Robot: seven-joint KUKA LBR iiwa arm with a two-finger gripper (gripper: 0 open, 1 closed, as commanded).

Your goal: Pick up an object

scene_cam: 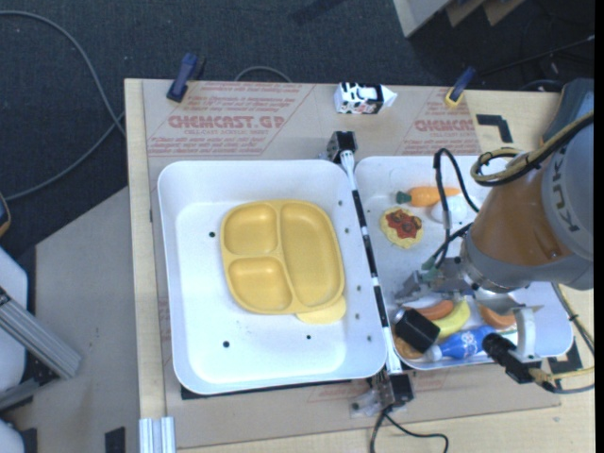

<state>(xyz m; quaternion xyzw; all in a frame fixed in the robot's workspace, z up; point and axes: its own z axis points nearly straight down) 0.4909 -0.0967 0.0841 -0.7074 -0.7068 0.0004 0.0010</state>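
The right bin [370, 179] holds several toy foods. A small pizza [403, 226] and a carrot [424, 196] lie toward its far side. At the near side a red-orange slice [435, 307], a yellow banana piece [455, 317], a blue object [461, 345] and a black block [415, 329] sit crowded together. My gripper [427, 285] is low over the near half of this bin, just above the red-orange slice. The bulky grey and orange wrist [514, 234] hides much of the bin's right side. I see nothing held in the gripper.
The left bin [189, 281] holds a yellow divided plate [281, 256], with a pale yellow piece [323, 314] sticking out from under its near edge. A black divider rail [363, 253] separates the bins. Cables [453, 173] loop around the wrist. Blue clamps [182, 76] sit at the bench's far edge.
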